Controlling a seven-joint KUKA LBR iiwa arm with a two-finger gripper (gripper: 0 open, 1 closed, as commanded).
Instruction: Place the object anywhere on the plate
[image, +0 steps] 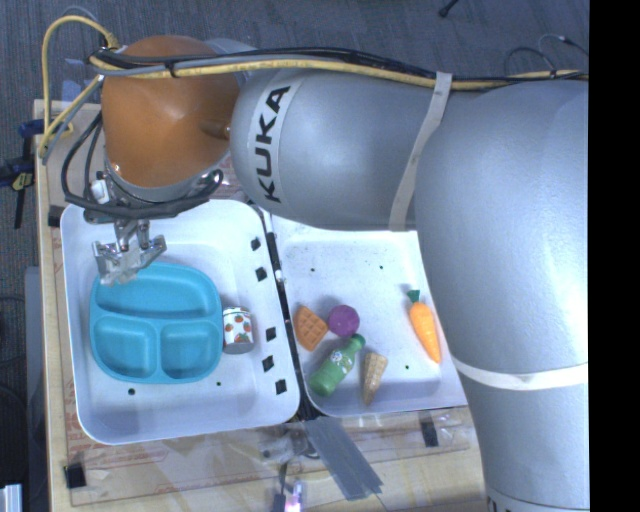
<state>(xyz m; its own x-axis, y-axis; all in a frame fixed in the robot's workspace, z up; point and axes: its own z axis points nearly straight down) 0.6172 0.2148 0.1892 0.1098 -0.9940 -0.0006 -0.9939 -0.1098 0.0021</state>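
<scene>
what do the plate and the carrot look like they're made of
Plate: probably moulded plastic, one even light blue, soft sheen, rounded dividers between its three compartments. Carrot: looks like a plastic toy, smooth uniform orange with a small green top; too small to rule out rubber.

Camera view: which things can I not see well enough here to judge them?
- Gripper above the blue plate's top-left corner: too small and blurred to tell if it grips anything.
- Right bin, far and right parts: hidden by the arm.
- Small can beside the plate: its print is too small to read.
- Left bin, far edge: covered by the orange band.
</scene>
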